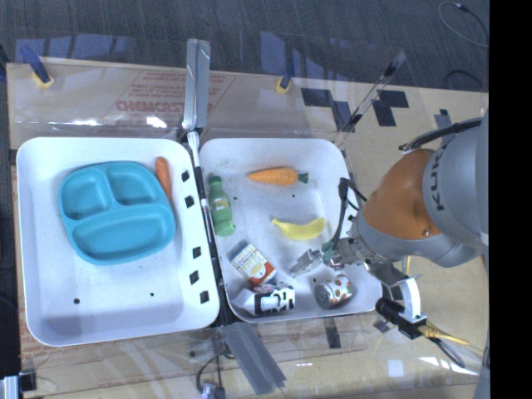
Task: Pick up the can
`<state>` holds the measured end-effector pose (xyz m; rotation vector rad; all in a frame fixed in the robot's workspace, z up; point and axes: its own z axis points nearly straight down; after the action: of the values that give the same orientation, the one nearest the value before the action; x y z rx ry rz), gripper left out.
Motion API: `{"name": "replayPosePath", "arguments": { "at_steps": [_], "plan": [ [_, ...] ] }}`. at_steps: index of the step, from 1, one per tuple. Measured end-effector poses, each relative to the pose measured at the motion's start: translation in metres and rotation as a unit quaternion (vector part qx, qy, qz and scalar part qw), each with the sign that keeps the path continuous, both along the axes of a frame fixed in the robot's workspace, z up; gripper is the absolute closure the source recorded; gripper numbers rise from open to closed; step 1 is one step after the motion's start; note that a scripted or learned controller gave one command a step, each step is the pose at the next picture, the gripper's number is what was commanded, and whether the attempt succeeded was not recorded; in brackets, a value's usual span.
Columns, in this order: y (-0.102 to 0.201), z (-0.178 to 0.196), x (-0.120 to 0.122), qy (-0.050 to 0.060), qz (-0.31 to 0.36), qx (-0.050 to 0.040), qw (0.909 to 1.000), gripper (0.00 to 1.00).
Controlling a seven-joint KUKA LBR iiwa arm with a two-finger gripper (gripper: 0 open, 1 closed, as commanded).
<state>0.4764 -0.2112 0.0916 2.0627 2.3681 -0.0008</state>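
Note:
The can [333, 292] is short and silvery with red-brown markings. It lies in the front right corner of the right bin [274, 152]. My gripper [306, 261] hangs over that bin, just up and to the left of the can, between the can and the banana [300, 228]. It points left from the grey and orange arm [407, 210]. Nothing shows in its grasp.
The right bin also holds a carrot [275, 175], a green bottle [220, 207], a small carton [251, 263] and a black-and-white object [273, 299] close to the can's left. The left bin [50, 306] holds a blue divided plate [116, 209] and another carrot [164, 177].

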Motion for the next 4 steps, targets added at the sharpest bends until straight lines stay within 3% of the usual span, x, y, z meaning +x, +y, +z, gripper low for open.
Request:
{"name": "replayPosePath", "arguments": {
  "at_steps": [1,2,3,4],
  "plan": [
    [0.0,0.0,0.0,0.0,-0.003,-0.0003,1.0,0.0],
    [0.0,0.063,0.0,0.001,-0.092,0.0008,0.9958,0.0],
    [0.016,0.144,0.001,0.001,-0.034,0.0007,0.9994,0.0],
    [0.001,0.0,0.0,0.001,-0.07,0.001,0.9975,0.0]
  ]
}}
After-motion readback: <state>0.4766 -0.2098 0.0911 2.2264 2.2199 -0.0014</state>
